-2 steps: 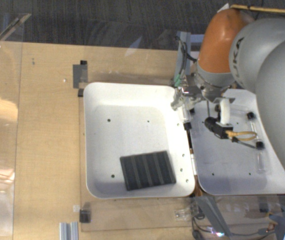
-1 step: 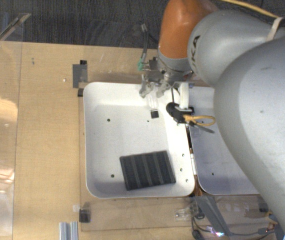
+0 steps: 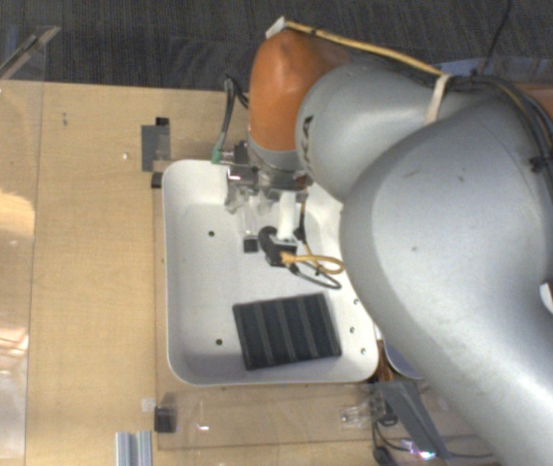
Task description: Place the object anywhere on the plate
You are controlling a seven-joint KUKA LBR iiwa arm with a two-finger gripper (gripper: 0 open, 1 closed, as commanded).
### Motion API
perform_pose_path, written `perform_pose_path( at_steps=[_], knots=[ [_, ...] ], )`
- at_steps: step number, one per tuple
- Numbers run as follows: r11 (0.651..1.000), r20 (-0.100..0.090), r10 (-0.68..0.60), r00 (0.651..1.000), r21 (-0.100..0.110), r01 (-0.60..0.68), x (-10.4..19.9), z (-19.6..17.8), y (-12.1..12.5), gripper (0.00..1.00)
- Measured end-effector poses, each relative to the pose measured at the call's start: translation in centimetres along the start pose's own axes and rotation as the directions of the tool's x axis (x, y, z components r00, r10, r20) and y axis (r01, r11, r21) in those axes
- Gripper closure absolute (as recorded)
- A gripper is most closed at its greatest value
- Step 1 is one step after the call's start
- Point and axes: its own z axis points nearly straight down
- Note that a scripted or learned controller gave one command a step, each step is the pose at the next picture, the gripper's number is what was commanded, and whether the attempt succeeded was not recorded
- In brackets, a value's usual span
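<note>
Pincer (image 3: 248, 221) low over the upper part of the white bin (image 3: 187, 289), black slab (image 3: 286, 331) lying apart from it.

The pincer hangs just above the bin floor near the bin's upper edge, a little above the frame's centre; whether it is wide or narrow cannot be told, and nothing is seen held in it. A small dark bit (image 3: 250, 246) sits right under it, and it cannot be told whether that is part of the pincer. The slab, ribbed and rectangular, lies flat on the bin floor in the bin's lower part, well clear of the pincer and near the bottom wall. The grey arm (image 3: 451, 231), with its orange band, comes in from the right and covers that side of the frame. The bin rests on a wooden table (image 3: 82, 260), with small dark clamps (image 3: 158, 144) at its left corners.
</note>
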Motion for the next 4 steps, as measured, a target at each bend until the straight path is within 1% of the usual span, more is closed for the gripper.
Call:
perform_pose_path(
  at_steps=[1,2,3,4],
  knots=[
    [0.828,0.001,-0.56,0.828,-0.007,0.56,5.5,-0.1,-0.2,1.0],
    [0.679,0.003,-0.734,0.679,-0.007,0.734,-2.1,0.2,-13.3,1.0],
    [0.589,0.004,-0.808,0.589,-0.007,0.808,3.0,-9.8,-9.2,1.0],
    [0.429,0.006,-0.903,0.429,-0.007,0.903,6.0,-15.5,-1.4,1.0]
  ],
)
